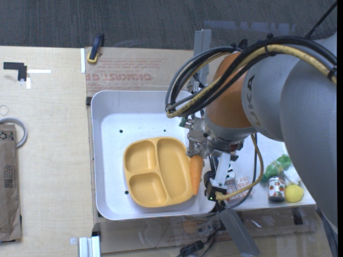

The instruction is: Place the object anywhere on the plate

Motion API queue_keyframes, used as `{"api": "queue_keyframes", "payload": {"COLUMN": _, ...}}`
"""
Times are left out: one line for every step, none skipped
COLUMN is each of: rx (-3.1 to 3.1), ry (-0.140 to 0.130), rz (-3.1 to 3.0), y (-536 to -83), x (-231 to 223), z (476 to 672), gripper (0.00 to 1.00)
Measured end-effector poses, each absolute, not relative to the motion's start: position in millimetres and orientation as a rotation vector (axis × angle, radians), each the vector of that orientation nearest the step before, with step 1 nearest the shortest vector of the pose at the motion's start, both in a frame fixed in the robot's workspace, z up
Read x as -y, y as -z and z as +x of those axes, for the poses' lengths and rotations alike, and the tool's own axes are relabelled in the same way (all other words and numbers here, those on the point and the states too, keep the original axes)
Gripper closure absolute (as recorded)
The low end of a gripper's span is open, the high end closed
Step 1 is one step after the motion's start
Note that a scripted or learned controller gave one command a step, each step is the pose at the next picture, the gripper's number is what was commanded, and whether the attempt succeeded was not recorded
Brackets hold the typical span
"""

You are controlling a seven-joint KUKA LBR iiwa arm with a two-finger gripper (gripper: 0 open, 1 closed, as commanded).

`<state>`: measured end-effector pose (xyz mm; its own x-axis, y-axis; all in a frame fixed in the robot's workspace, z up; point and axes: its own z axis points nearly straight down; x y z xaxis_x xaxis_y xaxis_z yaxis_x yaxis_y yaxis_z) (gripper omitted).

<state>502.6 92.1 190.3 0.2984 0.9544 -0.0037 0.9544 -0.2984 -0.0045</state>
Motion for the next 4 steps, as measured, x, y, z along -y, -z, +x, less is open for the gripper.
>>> {"api": "queue_keyframes", "payload": {"rx": 1.551, "ry": -0.008, "rz": -2.734, "y": -150.8, "x": -129.0, "z": 608.6, "gripper": 1.0}}
{"api": "queue_keyframes", "payload": {"rx": 1.551, "ry": -0.008, "rz": -2.733, "y": -150.8, "x": -129.4, "z": 608.6, "gripper": 0.0}}
{"api": "queue_keyframes", "payload": {"rx": 1.556, "ry": -0.015, "rz": -2.732, "y": -159.0, "x": -128.6, "z": 608.3, "gripper": 1.0}}
{"api": "queue_keyframes", "payload": {"rx": 1.555, "ry": -0.016, "rz": -2.733, "y": -158.7, "x": -128.4, "z": 608.2, "gripper": 0.0}}
